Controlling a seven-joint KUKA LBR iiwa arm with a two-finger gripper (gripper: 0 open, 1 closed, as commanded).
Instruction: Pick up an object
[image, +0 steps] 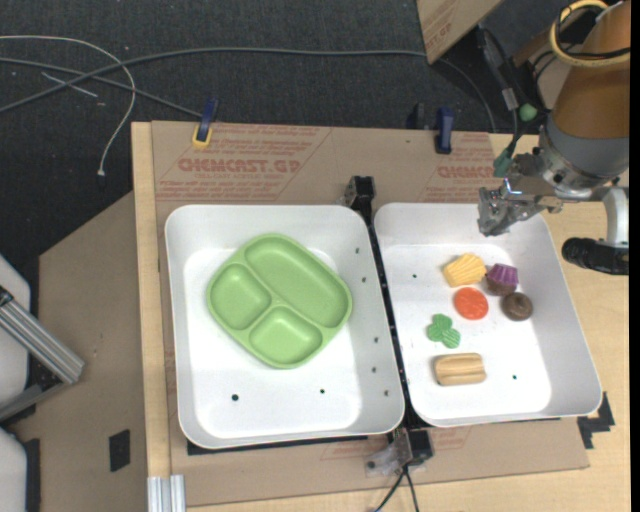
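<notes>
The green three-compartment plastic tray (280, 299) lies in the left shallow white bin (190, 400). Right of it, the right shallow white bin (540, 395) holds six small toy foods clustered together, with the end effector (497, 214) above that bin's far edge.

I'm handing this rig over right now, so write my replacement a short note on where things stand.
End effector: hovers over the right bin's top edge, nothing visible in it; whether it is open can't be told.
Right bin: yellow piece, purple piece, brown donut, orange-red disc, green piece, tan bun.
Left bin: green divided plate.
Done: nothing picked.
Left: descend, grasp one item, lift.
</notes>
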